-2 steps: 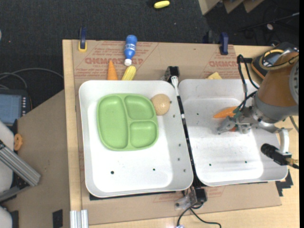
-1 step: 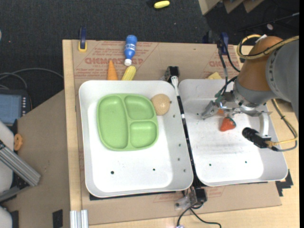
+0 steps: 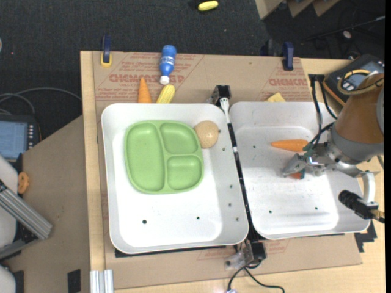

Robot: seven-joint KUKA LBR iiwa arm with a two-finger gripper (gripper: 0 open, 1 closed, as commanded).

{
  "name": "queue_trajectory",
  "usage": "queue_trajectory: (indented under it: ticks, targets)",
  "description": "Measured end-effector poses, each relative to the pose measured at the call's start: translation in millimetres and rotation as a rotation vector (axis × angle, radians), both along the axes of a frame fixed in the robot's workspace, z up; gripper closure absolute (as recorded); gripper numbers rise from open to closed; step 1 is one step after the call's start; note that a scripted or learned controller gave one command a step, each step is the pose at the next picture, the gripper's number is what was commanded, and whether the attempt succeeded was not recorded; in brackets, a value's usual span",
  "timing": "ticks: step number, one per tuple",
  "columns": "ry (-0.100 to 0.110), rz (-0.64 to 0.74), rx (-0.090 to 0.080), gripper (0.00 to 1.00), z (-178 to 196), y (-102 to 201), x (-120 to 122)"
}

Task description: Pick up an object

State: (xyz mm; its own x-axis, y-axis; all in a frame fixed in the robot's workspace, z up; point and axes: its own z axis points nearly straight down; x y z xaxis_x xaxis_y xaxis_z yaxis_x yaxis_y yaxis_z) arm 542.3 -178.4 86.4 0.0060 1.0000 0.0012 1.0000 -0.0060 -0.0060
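Claw (image 3: 297, 167) low in the right bin (image 3: 269, 215): fingers look spread, whether gripping you cannot tell.
Your carrot (image 3: 289, 144) lies just beyond the claw; green plate (image 3: 163, 157) and potato (image 3: 207, 133) sit well left.

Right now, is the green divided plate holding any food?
Empty. The green divided plate lies flat in the left bin, all three compartments bare green; the tan ball rests just outside its rim.

Blue-capped bottle (image 3: 167, 63), small carrot (image 3: 143, 91) and corn cob (image 3: 166, 93) lying on worktop (image 3: 91, 182) behind left bin. Yellow item (image 3: 208, 5) on dark floor (image 3: 73, 17) beyond.
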Motion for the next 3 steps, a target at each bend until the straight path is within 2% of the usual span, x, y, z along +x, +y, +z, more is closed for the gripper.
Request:
queue_trajectory:
  ticks: [1, 2, 3]
  targets:
    - [-0.007, 0.005, -0.002, 1.0, 10.3, 2.9, 3.7]
    - [-0.012, 0.013, -0.002, 1.0, -2.0, 57.7, 70.1]
    - [-0.007, 0.012, 0.002, 1.0, 103.5, 126.2, 3.3]
